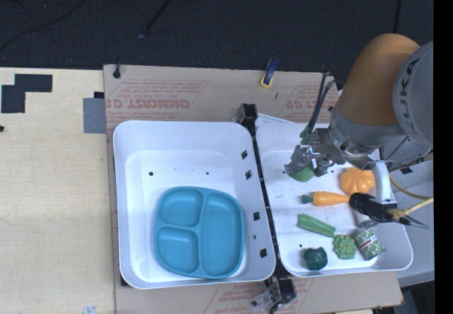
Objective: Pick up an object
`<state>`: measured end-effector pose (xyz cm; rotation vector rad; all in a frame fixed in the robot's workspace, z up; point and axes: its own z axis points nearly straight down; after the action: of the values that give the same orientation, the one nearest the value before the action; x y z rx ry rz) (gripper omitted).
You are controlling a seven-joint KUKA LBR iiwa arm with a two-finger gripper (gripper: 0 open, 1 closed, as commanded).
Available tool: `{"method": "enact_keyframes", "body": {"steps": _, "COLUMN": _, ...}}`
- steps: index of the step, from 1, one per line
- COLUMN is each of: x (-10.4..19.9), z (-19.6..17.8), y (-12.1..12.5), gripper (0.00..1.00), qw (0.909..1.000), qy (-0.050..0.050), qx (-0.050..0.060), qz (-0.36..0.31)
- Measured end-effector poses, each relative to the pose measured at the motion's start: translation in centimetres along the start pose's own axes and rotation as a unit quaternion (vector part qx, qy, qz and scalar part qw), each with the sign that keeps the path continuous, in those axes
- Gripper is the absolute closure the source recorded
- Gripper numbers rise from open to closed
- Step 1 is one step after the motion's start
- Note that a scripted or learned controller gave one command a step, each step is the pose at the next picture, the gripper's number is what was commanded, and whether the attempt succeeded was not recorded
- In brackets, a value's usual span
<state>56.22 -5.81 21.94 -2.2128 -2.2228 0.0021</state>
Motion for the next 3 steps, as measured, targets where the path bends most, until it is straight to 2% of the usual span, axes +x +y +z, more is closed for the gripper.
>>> {"method": "enact_keyframes", "body": {"steps": 1, "x": 4.7, "z": -0.9, "y": -0.7, "gripper": 1.0, "qw": 1.0, "qy": 0.0, "qx": 0.0, "qz": 0.0}}
{"method": "enact_keyframes", "body": {"steps": 2, "x": 10.3, "z": 0.3, "y": -1.0, "gripper": 1.0, "qw": 1.0, "qy": 0.0, "qx": 0.001, "qz": 0.0}}
{"method": "enact_keyframes", "body": {"steps": 3, "x": 15.0, "z": -1.8, "y": -1.4, "gripper": 1.0, "qw": 1.0, "qy": 0.0, "qx": -0.001, "qz": 0.0}}
